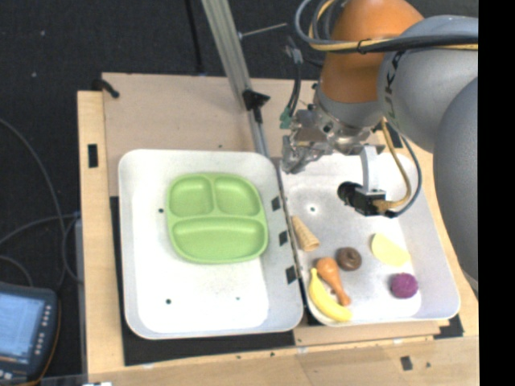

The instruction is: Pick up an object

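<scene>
The right bin (426, 240) holds several small food toys. A tan cone (304, 232) lies by its left wall. A brown doughnut (348, 257) sits mid-bin, with a yellow lemon slice (390, 250) to its right and a purple berry (403, 285) below that. An orange drumstick (331, 278) rests across a yellow banana (325, 301) at the front left corner. My gripper (294, 160) hangs over the bin's back left corner, above the divider and well away from the toys. Nothing shows between its fingers.
A green three-compartment plate (217, 218) lies in the left bin (145, 296). A slanted metal pole (233, 63) runs down to the bins' divider just beside the gripper. A black cable fitting (360, 198) hangs over the right bin. A screen (24, 328) sits at the lower left.
</scene>
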You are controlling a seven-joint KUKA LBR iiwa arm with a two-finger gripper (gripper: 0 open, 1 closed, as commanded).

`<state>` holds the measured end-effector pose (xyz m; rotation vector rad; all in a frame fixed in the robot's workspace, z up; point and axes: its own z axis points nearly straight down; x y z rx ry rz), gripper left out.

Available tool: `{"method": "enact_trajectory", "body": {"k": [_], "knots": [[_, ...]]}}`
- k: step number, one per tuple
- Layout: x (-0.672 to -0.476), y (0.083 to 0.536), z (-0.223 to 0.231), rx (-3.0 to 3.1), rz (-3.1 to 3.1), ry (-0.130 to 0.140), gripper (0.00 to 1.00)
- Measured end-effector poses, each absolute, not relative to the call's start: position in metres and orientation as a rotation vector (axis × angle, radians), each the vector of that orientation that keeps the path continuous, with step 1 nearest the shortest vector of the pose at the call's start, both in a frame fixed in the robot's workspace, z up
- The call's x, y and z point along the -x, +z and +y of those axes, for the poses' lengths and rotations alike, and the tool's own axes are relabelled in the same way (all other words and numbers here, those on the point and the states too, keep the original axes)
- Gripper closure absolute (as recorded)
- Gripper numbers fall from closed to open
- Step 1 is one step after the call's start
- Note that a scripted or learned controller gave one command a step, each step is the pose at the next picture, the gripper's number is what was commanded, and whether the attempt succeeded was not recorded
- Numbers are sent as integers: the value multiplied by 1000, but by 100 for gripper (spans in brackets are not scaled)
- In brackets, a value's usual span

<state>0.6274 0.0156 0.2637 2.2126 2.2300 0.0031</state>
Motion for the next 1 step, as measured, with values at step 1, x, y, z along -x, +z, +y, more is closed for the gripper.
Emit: {"method": "enact_trajectory", "body": {"k": [1], "knots": [[-638, 253, 67, -2213, 2228, 2, 100]]}}
